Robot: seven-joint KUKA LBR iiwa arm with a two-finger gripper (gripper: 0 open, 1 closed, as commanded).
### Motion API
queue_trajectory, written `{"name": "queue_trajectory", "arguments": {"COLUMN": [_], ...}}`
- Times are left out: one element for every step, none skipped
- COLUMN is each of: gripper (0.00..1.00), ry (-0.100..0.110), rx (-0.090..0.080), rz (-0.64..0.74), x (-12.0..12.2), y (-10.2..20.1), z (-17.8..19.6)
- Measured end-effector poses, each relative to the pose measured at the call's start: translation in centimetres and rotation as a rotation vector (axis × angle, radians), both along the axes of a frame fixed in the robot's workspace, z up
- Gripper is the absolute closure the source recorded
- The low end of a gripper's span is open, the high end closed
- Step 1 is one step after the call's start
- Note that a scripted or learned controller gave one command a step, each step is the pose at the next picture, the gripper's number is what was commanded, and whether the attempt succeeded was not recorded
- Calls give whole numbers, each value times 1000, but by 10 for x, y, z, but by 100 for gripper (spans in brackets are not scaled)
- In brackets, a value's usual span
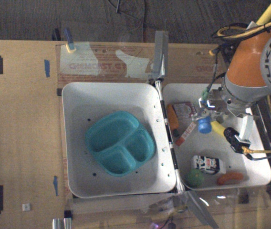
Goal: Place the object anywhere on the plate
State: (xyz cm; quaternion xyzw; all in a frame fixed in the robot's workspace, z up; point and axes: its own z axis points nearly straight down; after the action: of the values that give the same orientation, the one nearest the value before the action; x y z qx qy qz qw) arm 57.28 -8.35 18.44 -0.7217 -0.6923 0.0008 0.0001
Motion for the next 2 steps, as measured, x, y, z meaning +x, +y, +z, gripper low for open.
{"name": "queue_trajectory", "arguments": {"gripper": [100, 100], "ry": [-4, 0], "rx": [0, 2], "rz": [171, 298], "x": [20, 32], "y": [51, 135], "z": [38, 0]}}
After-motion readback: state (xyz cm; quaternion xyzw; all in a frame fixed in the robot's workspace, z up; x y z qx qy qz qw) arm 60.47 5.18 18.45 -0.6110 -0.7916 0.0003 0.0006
